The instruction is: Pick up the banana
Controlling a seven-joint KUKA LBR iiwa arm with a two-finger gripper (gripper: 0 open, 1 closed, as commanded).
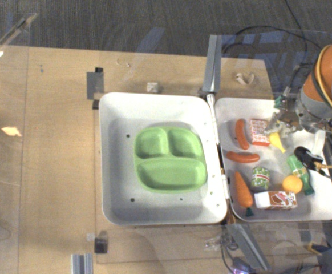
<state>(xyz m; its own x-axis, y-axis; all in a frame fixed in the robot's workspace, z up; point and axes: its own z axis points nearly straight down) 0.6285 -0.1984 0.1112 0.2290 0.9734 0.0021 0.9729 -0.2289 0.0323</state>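
The small yellow plastic banana (276, 141) lies in the right-hand shallow white bin (326, 207), near its upper middle, just beside a red-and-white printed snack box (259, 132) and touching or nearly touching the metal tool (284, 124) of the grey arm with the orange band (331, 79). The tool sits right over the banana's upper end, but whether it is spread or closed, and whether the banana is actually between its tips, cannot be told from this slanted view; the banana seems to rest low in the bin, not lifted. So, as a judgement, the reach to the banana looks done or nearly done, while a secure grasp and the lift are left. Around it lie two red sausages (242, 133), an orange carrot (243, 190), a green can (261, 177), an orange fruit (292, 184), a green bottle (299, 170) and a small milk carton (276, 199). The left-hand white bin (114, 153) on the wooden worktop (40, 153) holds a green divided plate (169, 157).
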